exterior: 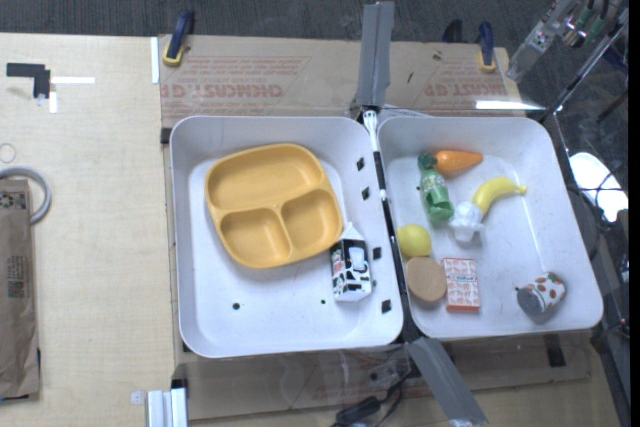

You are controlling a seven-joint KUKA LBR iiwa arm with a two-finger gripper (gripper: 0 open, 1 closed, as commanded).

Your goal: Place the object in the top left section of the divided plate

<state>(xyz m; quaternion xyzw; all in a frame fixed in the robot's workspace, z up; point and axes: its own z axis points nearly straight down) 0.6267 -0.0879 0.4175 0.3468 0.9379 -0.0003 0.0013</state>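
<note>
Two white bins sit side by side on the desk (pixel 90 215), meeting at a central divider around mid-frame. From my seat I see the left bin (pixel 200 315) holding the yellow divided plate (pixel 272 205), which lies in its upper half, tilted slightly, with one large section across the top and two smaller ones below. All three sections look bare. A small black-and-white milk carton (pixel 351 272) stands just beside the plate's lower right rim, close to the bin's right wall. Open white floor runs along the bottom and left of that bin.

The right bin (pixel 560 215) carries the loose items: a carrot (pixel 457 159) near the top, a green bottle (pixel 435 196) just under it, a banana (pixel 496 192) to their right, and a small white object (pixel 466 224) below the banana's lower end. A lemon (pixel 414 240) sits near the left wall, with a round tan disc (pixel 427 280) under it and a red-patterned box (pixel 461 284) touching the disc's right side. A spotted grey mug (pixel 541 296) lies in the lower right corner, well apart from the rest, with clear floor between.

The arm's end (pixel 572 15) shows in the upper right of the frame, outside the bins; I cannot tell how the jaws stand.
</note>
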